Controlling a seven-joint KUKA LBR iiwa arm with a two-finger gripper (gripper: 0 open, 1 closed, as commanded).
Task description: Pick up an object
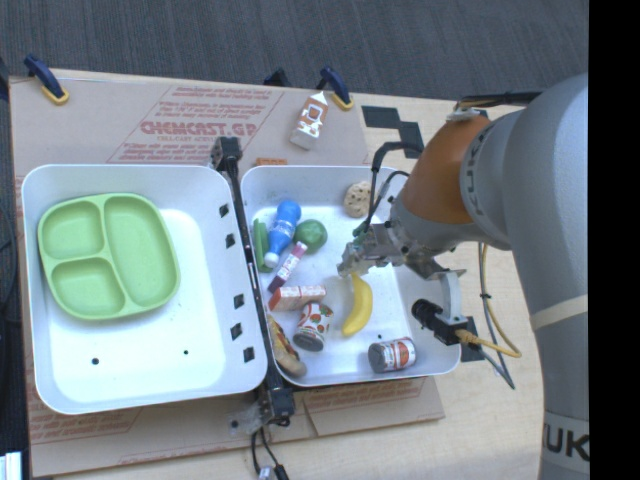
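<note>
Low in the right bin (432, 368), right of the frame's centre, the gripper (357, 260) hovers just above the banana (357, 306), its grip state indiscernible, so nothing looks lifted and the pick remains undone.

A bulky grey arm (535, 178) with an orange band (440, 173) above the wrist, yellow and black cables (490, 318) alongside, and what may be white "KU" lettering (566, 446).
</note>
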